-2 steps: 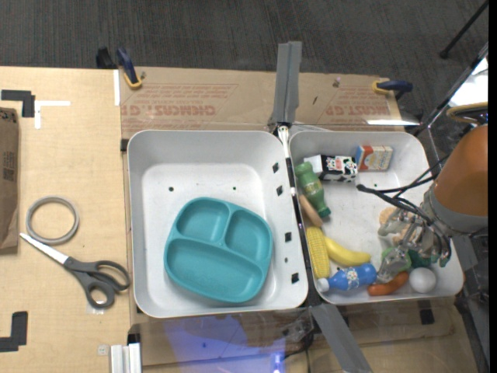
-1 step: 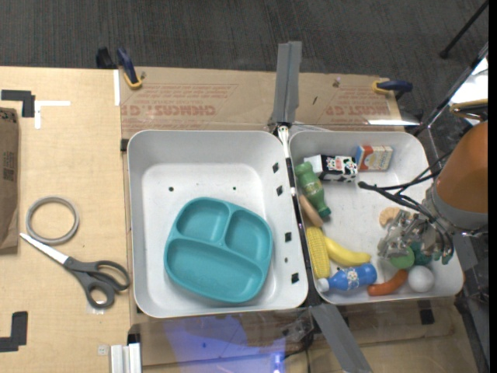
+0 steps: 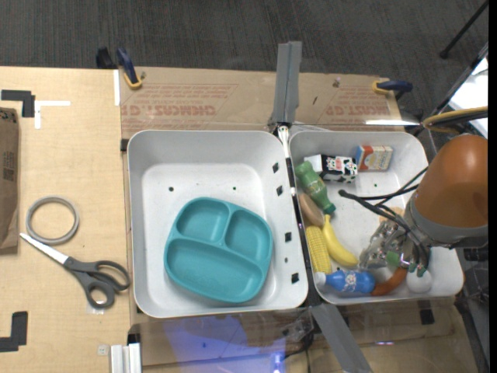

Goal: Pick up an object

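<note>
The claw [image 3: 390,249] is hanging low in the right bin [image 3: 415,148], near its front right corner; I cannot tell how it is set. Just beside it a banana [image 3: 338,243], corn cob [image 3: 318,249], blue bottle [image 3: 348,283] and red piece [image 3: 390,280] are lying. The teal plate [image 3: 219,249] is sitting in the left bin [image 3: 147,208].

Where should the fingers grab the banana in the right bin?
Probably at the middle of the banana, coming straight down, with the fingers closing across its narrow width. It lies flat and curved between the corn cob and open bin floor, so the corn side is tight.
</note>
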`<state>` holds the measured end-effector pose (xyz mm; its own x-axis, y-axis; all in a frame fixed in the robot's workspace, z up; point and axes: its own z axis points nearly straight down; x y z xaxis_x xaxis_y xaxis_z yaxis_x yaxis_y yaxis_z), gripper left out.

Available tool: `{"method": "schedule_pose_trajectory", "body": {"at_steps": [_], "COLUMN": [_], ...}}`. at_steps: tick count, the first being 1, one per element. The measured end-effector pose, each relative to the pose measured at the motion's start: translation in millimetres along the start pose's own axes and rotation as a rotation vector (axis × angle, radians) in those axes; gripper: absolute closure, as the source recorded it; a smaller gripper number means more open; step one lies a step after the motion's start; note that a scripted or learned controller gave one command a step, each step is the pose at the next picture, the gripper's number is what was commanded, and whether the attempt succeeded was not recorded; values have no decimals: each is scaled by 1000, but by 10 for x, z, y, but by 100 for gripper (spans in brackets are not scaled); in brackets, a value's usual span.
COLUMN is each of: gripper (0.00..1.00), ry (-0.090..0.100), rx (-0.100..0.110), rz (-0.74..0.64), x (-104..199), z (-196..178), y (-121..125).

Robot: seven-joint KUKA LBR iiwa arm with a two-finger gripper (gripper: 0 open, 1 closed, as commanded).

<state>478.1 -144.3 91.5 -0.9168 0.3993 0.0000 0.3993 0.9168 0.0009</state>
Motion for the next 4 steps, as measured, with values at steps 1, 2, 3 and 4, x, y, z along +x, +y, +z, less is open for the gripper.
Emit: {"method": "schedule_pose_trajectory", "body": {"at_steps": [1,2,3,4], "gripper": [100,100,100,0], "ry": [-3,-3,-4,-4], "rx": [1,-1,1,1], "rz": [-167,-74,-186,-186], "x": [-368,-392,-694,-694], "z": [-6,-6,-11,-10], "y": [-617,229,-353,-351]}}
